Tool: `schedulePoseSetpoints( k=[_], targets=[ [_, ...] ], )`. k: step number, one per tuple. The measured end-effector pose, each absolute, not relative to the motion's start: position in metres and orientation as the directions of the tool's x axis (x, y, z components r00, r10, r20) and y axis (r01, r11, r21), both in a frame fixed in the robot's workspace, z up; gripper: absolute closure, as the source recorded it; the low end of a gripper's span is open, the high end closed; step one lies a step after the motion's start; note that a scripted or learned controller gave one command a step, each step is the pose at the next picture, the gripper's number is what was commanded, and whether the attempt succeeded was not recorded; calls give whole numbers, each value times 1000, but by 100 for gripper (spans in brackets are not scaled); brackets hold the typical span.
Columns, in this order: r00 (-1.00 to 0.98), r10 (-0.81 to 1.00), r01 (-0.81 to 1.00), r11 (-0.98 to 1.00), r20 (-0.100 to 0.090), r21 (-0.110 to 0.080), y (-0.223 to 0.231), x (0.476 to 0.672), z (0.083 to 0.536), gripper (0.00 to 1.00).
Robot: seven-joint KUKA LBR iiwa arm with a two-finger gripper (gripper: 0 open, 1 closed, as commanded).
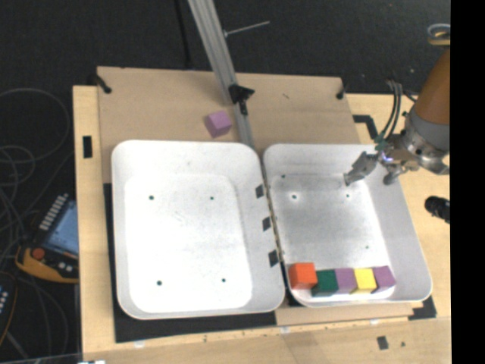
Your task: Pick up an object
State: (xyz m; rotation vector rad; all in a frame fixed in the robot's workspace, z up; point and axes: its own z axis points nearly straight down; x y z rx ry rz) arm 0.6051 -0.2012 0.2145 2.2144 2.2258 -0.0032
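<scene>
five blocks sit in a row along the near wall of the right bin, orange block at the end. gripper hovers spread and empty; i'd take orange, it's least crowded.

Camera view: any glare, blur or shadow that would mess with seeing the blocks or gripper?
Camera view: soft overall; the white bins are bright, nearly washed out, with little surface detail; the row of blocks along the right bin's near wall stays readable by colour, edges fuzzy; the gripper is small and blurred against the bin; the lone purple block on the bench casts a faint shadow.
</scene>
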Motion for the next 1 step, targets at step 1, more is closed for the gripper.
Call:
schedulePoseSetpoints(
  k=[1],
  targets=[
    [-4, 1000, 1000, 4, 0, -4, -176, 663, 109, 0]
  ],
)
